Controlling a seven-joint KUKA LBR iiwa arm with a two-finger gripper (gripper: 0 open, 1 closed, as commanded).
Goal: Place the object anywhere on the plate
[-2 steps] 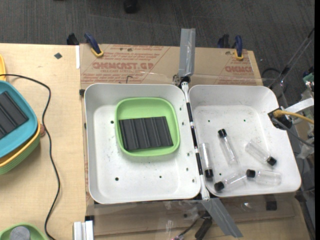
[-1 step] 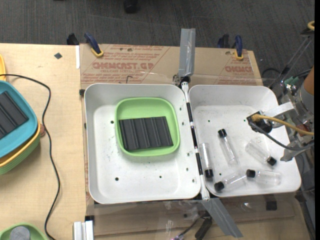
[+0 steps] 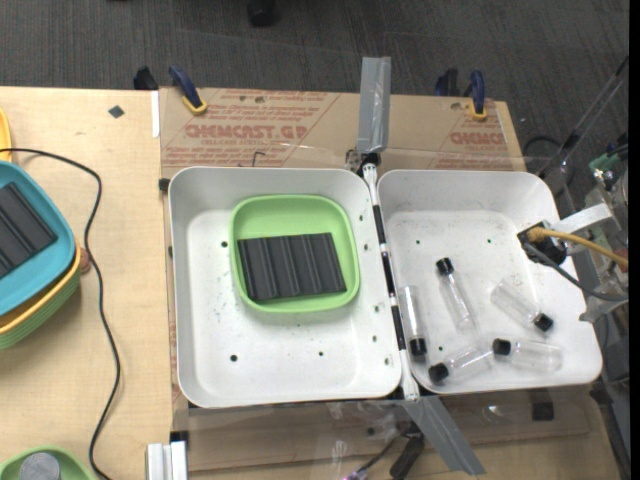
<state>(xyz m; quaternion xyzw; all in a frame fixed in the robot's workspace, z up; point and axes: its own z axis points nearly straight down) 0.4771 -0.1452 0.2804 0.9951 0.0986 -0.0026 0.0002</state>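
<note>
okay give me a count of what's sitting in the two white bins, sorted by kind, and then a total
Clear tubes with black caps, right bin: 5, for example one at
Green plate, left bin: 1
Dark ribbed mat on the plate: 1
Total: 7

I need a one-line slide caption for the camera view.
Green plate in left bin; clear vials lie in right bin.
</note>
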